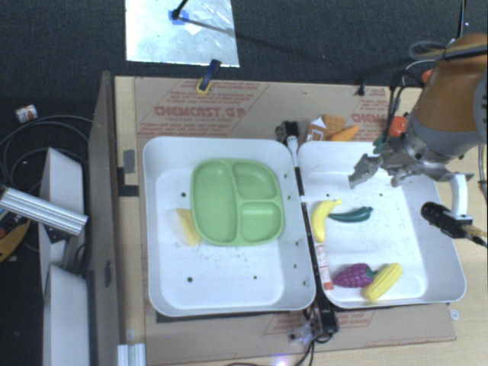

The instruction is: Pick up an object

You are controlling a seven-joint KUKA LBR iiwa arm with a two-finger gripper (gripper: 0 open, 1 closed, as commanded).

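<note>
Reaching in from the right, my arm [450, 90] hangs over the upper part of the right bin [438, 280], its orange band above the grey wrist, and my claw [379, 171] sits low over the bin's bare white floor near the back wall. Whether the claw is spread or closed I cannot tell from this angle; nothing shows between its tips. Just below and to the left of it lie a yellow toy banana [321, 217] and a dark teal toy pepper [352, 214], the two touching end to end near the divider between the bins. Farther toward the front of the same bin lie a purple bunch of toy grapes [352, 275] and a yellow toy corn cob [383, 280], side by side and touching, well apart from the claw. An orange toy carrot [345, 133] rests outside the bin, just behind its back rim. The left bin [221, 288] carries a green divided plate [235, 202] in its middle, with a pale yellow piece [187, 226] lying just beside the plate's left edge.
</note>
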